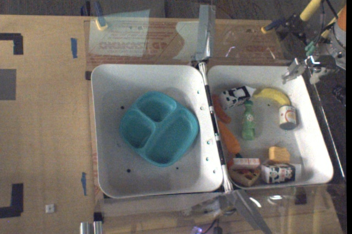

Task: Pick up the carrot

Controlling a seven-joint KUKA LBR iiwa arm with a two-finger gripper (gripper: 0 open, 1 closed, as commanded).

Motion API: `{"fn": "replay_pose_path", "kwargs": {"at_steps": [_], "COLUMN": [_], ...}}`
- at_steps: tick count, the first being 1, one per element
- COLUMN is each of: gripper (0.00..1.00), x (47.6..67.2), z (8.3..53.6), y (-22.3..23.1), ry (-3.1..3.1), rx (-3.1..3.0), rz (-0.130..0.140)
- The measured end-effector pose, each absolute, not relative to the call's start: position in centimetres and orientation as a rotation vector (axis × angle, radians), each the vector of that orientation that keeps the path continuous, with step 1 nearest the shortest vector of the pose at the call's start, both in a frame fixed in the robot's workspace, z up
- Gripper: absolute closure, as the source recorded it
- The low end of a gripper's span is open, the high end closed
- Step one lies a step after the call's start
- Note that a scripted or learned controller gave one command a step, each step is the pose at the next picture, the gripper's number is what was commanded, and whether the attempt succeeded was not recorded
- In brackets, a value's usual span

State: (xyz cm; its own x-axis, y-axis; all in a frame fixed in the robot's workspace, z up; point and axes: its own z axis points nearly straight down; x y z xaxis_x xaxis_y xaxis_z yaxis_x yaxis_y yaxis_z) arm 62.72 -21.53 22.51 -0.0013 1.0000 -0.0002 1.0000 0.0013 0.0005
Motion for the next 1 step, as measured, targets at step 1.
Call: {"fn": "replay_pose_path", "kwargs": {"at_steps": [1], "gripper": [0.0], "x": [56.22], "z": [18.22], "y": [-22.06], "ry": [2.447], "rx": [1.971], "rz": [0.001]}}
